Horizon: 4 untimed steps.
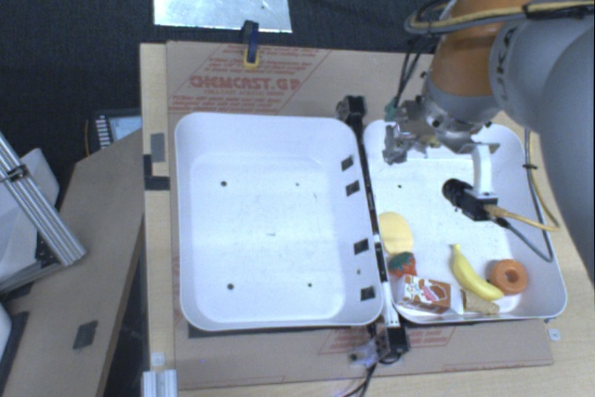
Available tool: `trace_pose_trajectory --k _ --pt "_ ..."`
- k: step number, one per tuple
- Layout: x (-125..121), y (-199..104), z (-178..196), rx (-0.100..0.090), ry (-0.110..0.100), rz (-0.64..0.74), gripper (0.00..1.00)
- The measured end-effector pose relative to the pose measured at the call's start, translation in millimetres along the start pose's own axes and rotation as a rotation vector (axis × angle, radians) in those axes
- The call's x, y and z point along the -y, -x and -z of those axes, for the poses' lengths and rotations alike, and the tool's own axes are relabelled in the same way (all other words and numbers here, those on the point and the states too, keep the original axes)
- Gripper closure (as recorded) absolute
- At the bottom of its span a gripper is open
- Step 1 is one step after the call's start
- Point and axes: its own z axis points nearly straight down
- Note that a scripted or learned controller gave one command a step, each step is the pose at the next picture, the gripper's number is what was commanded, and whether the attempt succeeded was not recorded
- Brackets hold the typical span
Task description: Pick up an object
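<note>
Gripper [398, 144] hangs over the upper left part of the right bin [535, 200], at about eleven o'clock from that bin's middle, with nothing visibly between its fingers; whether they are spread or closed I cannot tell. Objects lie clustered along the bin's lower edge, from six to four o'clock of its middle: a pale yellow lemon [395, 231], a small red-and-white packet [427, 293], a banana [471, 272] and an orange ring-shaped piece [508, 276] just beside the banana's lower end. Left bin [200, 139] sits alongside, touching the right one.
</note>
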Motion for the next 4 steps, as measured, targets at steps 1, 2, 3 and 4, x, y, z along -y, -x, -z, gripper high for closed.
trace_pose_trajectory --k 1,2,3,4 --pt "41.9 -65.1 -14.8 -0.001 -0.008 0.0 1.0" --pt "16.9 -136.3 -118.6 -0.002 -0.006 0.002 1.0" --pt "16.6 -131.6 -113.7 0.0 -0.004 -0.006 0.0" --pt "15.8 -132.0 -102.6 -0.001 -0.002 -0.005 1.0"
